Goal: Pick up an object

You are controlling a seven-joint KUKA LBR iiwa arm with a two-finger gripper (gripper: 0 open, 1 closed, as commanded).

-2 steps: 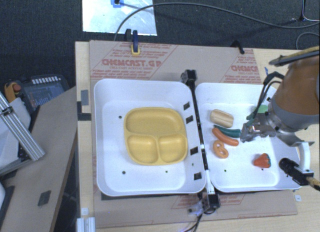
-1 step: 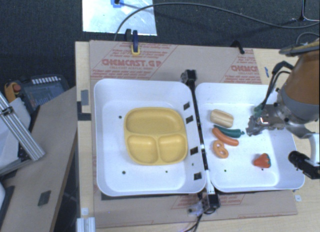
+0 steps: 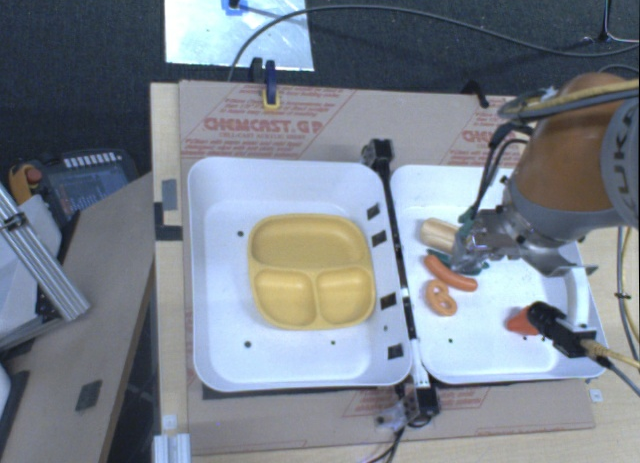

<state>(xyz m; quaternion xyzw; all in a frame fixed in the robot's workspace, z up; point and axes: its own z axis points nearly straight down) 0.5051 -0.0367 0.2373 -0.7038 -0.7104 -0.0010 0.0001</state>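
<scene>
On the bench, two white bins are sitting side by side. The left bin (image 3: 215, 251) is holding a yellow tray (image 3: 308, 269) with three sections, lying flat near the middle. The right bin (image 3: 470, 361) is holding small toy foods. A tan bread roll (image 3: 437, 233) is lying near the bin's left side. Just below it, an orange hot dog (image 3: 450, 273) is lying at a slant. Below that, an orange pretzel (image 3: 441, 298) is lying flat, close to the hot dog. A red piece (image 3: 520, 322) is sitting farther right, partly hidden behind a black part of the arm.

The grey arm (image 3: 570, 166) is reaching in from the right and bending down over the right bin. Its claw (image 3: 470, 251) is hanging low, right by the bread roll and just above the upper end of the hot dog. It is too small and dark to tell how wide the claw is, or if it is gripping any food.

A blue and yellow clamp (image 3: 270, 86) is sitting at the back edge of the brown board (image 3: 300, 121) under the bins.
</scene>
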